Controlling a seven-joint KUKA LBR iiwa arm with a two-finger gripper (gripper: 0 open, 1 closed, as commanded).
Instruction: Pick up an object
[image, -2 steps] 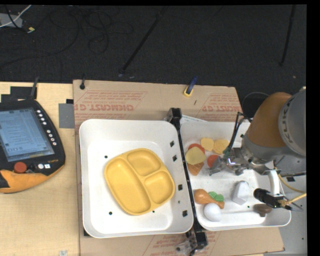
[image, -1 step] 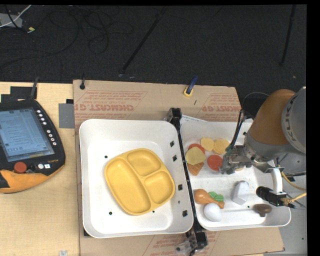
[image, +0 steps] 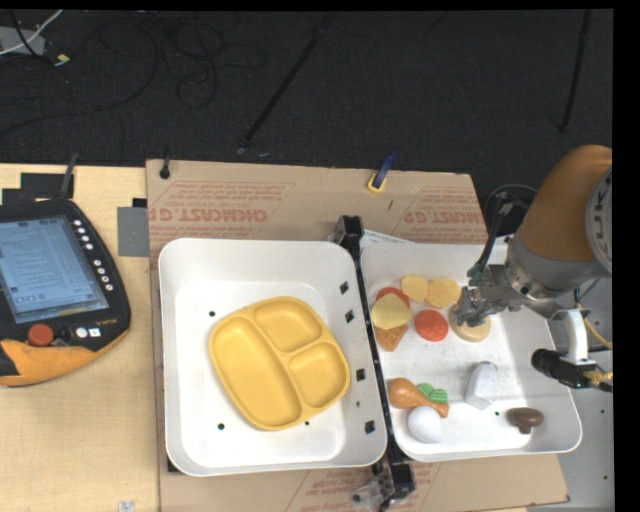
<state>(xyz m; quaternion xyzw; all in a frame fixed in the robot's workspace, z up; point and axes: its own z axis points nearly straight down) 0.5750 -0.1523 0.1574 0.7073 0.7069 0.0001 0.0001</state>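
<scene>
The right bin (image: 560, 420) holds several small toy foods: two yellow pieces (image: 428, 291), a red disc (image: 431, 326), an orange-and-yellow wedge (image: 390, 318), a drumstick with a green bit (image: 415, 394), a white egg (image: 425, 424), a grey lump (image: 482, 385) and a brown piece (image: 524, 418). My gripper (image: 470, 318) is down in this bin near its far right part, right over a tan round piece (image: 474, 330) beside the red disc. The arm's orange band (image: 560, 205) rises behind it.
The left bin (image: 190, 290) carries a yellow divided tray (image: 278, 360). A black divider clip (image: 350, 235) sits between the bins. A teach pendant (image: 55, 290) lies on the bench at far left. Cardboard (image: 260, 205) lines the back.
</scene>
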